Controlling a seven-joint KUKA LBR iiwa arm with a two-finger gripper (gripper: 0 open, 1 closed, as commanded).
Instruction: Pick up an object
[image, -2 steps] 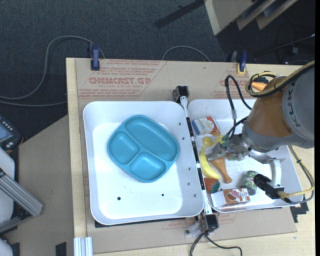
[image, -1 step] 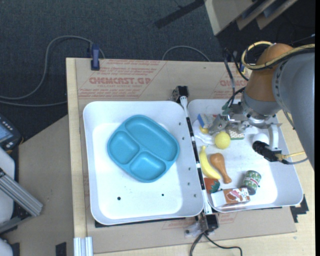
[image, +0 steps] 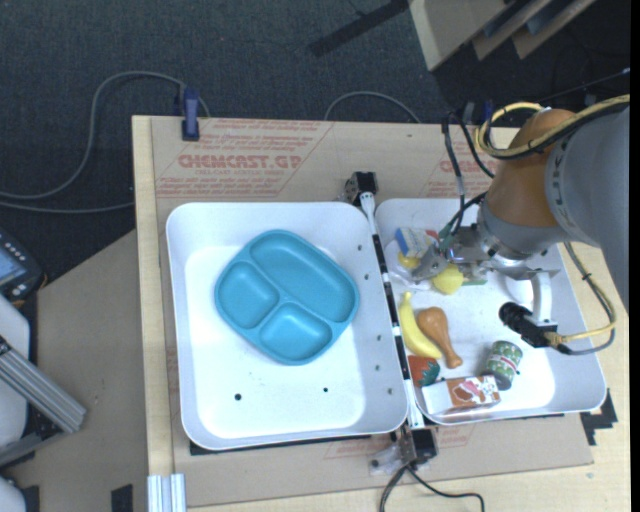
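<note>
My gripper (image: 447, 258) reaches down into the right bin (image: 575, 385) at its upper left part, below the arm's orange band (image: 520, 180). A small yellow round object (image: 449, 282) lies directly under the gripper, touching or nearly touching it; whether it is held cannot be told. Below it lie a yellow banana (image: 413, 335) and a brown chicken drumstick (image: 439, 331) side by side. A green can (image: 505, 360) and a red and white packet (image: 472, 392) sit near the bin's front edge. A small blue item (image: 402, 243) lies left of the gripper.
The left bin (image: 200, 400) holds a blue divided plate (image: 286, 296). A small green and red piece (image: 428, 372) lies by the divider between the bins. A black part with a cable (image: 527, 324) hangs at the right bin's middle. Cables run across the bench's back.
</note>
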